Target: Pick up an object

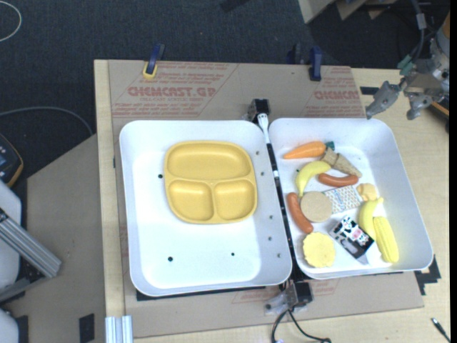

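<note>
Gripper [397,100] fingers spread wide, holding nothing, beyond right bin [407,164] far corner. Descend on carrot [305,150], isolated at pile's far edge.

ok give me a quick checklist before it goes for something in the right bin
1. Gripper clear of the bins: ok, it sits past the right bin's far corner.
2. Nothing held: ok, no item between its fingers.
3. Targets present: ok, carrot, sausage and other toy food lie in the right bin.
4. Isolated pick: not ok, the items crowd and touch one another.
5. Left bin: ok, the yellow tray sits flat.
6. Finger opening: cannot tell.
</note>
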`<state>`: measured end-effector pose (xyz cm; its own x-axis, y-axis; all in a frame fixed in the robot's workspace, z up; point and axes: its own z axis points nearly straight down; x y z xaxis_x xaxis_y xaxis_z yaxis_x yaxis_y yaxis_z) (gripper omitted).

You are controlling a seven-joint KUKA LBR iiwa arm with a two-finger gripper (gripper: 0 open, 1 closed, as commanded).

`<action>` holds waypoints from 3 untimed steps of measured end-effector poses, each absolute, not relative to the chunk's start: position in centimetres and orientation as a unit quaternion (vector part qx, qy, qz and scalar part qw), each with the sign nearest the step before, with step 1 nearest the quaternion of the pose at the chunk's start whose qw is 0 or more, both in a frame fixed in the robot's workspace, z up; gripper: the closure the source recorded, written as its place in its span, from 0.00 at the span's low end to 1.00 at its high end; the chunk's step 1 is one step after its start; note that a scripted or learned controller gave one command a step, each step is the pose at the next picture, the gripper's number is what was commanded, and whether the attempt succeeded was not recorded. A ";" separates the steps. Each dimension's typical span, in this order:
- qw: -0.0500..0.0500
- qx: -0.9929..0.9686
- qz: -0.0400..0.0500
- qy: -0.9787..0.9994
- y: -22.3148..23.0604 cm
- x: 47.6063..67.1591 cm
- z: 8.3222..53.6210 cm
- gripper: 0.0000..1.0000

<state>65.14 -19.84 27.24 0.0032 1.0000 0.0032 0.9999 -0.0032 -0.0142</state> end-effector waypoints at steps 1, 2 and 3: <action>0.000 -0.707 0.000 -0.707 -19.8 65.4 28.1 0.00; 0.003 -0.707 0.002 -0.707 -19.8 65.4 21.7 0.00; 0.002 -0.707 0.001 -0.707 -20.6 65.7 15.9 0.00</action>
<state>65.66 -20.57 15.95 0.0000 1.0000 0.0008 1.0000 0.0000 -0.0048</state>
